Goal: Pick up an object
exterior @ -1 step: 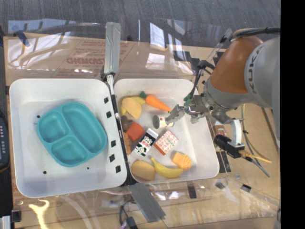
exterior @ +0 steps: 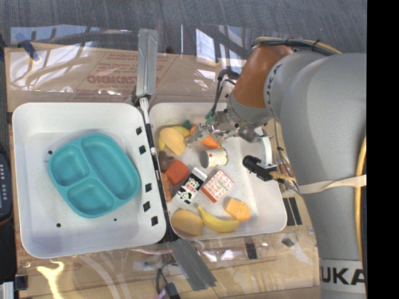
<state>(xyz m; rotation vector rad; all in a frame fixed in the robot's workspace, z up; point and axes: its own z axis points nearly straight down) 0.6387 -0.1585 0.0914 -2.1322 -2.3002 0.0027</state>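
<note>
Below the grey arm's two-finger gripper (exterior: 212, 129), in the right white bin (exterior: 274, 204), a small orange wedge-shaped toy (exterior: 212, 142) lies pointing left along the bin's width, smooth and bright.

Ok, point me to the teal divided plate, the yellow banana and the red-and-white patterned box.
teal divided plate (exterior: 93, 174): camera view, on the ridge where its three compartments meet.
yellow banana (exterior: 218, 222): camera view, on the middle of its curve.
red-and-white patterned box (exterior: 217, 185): camera view, on the centre of its top face.
</note>
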